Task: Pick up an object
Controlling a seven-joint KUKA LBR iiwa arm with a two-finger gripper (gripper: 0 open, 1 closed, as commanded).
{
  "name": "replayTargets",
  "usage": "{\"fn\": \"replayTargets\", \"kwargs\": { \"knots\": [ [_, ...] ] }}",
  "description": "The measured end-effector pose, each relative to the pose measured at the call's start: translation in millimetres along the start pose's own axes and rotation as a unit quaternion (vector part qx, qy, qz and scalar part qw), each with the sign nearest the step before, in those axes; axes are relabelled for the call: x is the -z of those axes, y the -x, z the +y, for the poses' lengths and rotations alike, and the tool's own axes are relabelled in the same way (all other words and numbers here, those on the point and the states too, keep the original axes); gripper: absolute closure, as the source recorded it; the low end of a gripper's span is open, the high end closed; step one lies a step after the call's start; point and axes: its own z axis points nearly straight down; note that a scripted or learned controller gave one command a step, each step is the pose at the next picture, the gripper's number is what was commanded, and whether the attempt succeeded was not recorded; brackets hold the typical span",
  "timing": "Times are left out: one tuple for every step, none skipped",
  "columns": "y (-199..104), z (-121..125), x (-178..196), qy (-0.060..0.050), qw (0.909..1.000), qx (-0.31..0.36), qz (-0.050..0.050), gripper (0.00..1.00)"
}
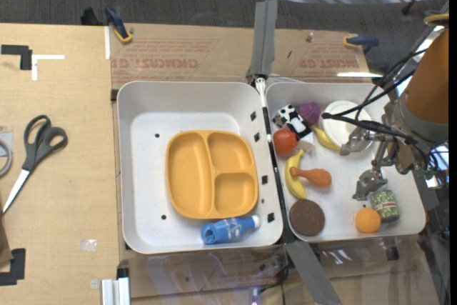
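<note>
Green-labelled can (386,205) seemingly upright, claw (367,186) just beside

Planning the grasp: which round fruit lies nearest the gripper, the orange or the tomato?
The orange, in the right bin's front corner, just below the gripper; the tomato sits across the bin.

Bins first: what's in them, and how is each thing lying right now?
Yellow divided plate: flat, left bin.
Blue bottle: on its side beside the plate.
Bananas: lying, right bin.
Orange: resting by a green can.
End effector: above the can.
</note>
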Motion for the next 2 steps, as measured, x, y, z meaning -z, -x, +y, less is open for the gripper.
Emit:
{"fn": "replayTargets", "kwargs": {
  "knots": [
    [62.3, 6.9, -113.8, 0.000, 0.9954, 0.096, -0.001, 0.00],
    [113.7, -85.8, -119.6, 0.000, 0.9984, 0.057, -0.002, 0.00]
  ]
}}
